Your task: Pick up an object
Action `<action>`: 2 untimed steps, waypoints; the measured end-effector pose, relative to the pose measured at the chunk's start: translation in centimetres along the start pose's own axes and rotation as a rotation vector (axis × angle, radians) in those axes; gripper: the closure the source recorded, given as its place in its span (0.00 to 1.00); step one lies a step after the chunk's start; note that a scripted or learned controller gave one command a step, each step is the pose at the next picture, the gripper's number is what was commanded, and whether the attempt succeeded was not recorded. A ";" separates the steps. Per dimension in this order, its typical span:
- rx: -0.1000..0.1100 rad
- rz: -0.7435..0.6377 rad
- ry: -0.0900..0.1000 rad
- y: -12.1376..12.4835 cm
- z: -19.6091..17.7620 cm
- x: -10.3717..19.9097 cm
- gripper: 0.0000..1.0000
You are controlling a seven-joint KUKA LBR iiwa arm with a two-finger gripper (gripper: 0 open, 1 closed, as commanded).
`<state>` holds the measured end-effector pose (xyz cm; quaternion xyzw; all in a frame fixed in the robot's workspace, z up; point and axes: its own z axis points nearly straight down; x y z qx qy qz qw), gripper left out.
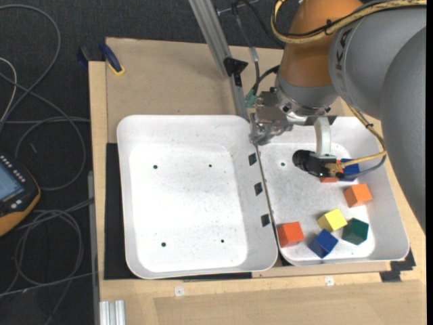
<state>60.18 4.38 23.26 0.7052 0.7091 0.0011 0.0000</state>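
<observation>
- The grey robot arm [379, 59], with an orange band above its wrist, reaches in from the view's right and bends down toward the bins.
- The pale wooden desk [169, 73] carries two shallow white plastic bins side by side. A slanted grey metal rail [210, 39] rises from behind them.
- The left white bin [128, 181] has a speckled floor with four small dark dots.
- The right white bin [291, 147] meets it along a shared seam.
- The tool [260, 134] hangs over the far end of that seam, at the right bin's far corner. Whether it is apart or together cannot be told. It is well apart from the cubes.
- All the cubes lie in the near half of the right bin.
- A tilted orange cube [358, 195] sits near the right wall.
- A dark green cube [355, 231] lies nearer the front rim and seems to touch a yellow cube [332, 220] on its left.
- A blue cube [323, 243] sits just in front of the yellow one, by the near rim.
- A second orange cube [291, 233] lies just beside the blue cube, close to the seam.
- A small blue block [350, 170], partly hidden, lies beyond the tilted orange cube.
</observation>
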 end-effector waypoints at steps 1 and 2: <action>-0.003 -0.001 0.001 1.6 -1.3 5.2 1.00; 0.001 0.004 -0.002 1.6 -1.2 4.8 0.00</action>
